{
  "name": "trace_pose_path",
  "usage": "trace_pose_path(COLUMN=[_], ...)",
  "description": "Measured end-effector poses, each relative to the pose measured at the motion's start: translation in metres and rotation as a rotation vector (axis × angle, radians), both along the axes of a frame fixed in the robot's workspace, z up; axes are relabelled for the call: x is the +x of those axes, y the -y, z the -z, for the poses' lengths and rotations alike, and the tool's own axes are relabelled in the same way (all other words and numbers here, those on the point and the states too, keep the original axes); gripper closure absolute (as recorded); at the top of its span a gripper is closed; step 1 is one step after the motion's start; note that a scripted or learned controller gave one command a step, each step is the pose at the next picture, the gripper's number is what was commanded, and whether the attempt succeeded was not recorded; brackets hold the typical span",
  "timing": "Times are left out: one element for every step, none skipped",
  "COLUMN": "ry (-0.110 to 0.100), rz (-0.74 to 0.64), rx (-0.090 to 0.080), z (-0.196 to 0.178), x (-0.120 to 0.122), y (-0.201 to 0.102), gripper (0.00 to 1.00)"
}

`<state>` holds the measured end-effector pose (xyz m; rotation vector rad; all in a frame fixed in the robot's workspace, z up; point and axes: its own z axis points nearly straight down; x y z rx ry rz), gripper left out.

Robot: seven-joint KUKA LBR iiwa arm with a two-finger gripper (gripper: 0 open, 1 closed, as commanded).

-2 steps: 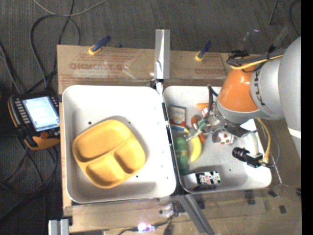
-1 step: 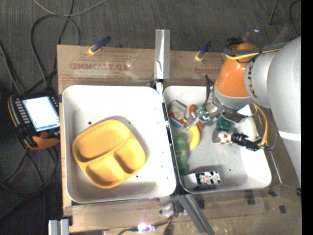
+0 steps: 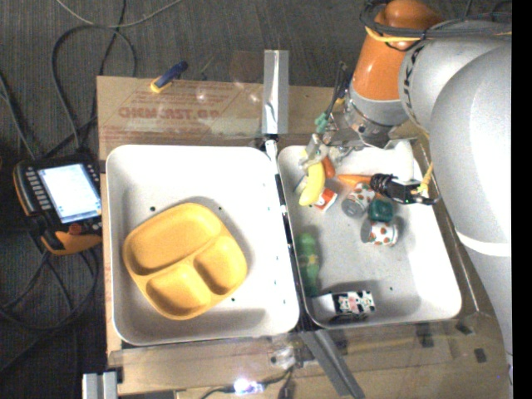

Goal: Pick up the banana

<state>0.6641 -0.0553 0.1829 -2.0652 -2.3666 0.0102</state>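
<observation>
At the bench's near edge, a small black, white and red box (image 3: 353, 303) lies in the near part of the right bin (image 3: 432, 298). Beside it, the left bin (image 3: 150, 165) carries a yellow three-part plate (image 3: 187, 258), which sits toward that bin's near side. A lit handheld controller (image 3: 62, 191) lies on the carpet off the left bin's outer side.

Farther in, a green object (image 3: 308, 254) lies along the right bin's wall next to the left bin. A spotted cup (image 3: 381, 234) lies near the bin's middle, with a teal object (image 3: 381, 209) just behind it and a small grey can (image 3: 356, 199) beside that. An orange carrot (image 3: 353, 179) lies just beyond the can.

The banana (image 3: 312, 184) lies toward the right bin's far corner on the side nearest the left bin, its length running near to far. A red and white item (image 3: 329, 198) sits right against it.

The gripper (image 3: 319, 152) hangs at the banana's far end. Whether it is apart, together or clamped on the fruit cannot be told from here. The grey arm (image 3: 465, 98), with its orange band (image 3: 386, 52), reaches in above the bin's far side.

Behind both bins lies a sheet of cardboard (image 3: 183, 119) with red print, and a blue and yellow tool (image 3: 169, 75) lies on its far edge.
</observation>
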Motion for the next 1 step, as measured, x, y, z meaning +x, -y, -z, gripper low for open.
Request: trace_pose_path(ry=[0.003], rz=[0.028], rx=[0.002], z=[-0.0531], x=[-0.0251], y=[0.0256], gripper=[1.0])
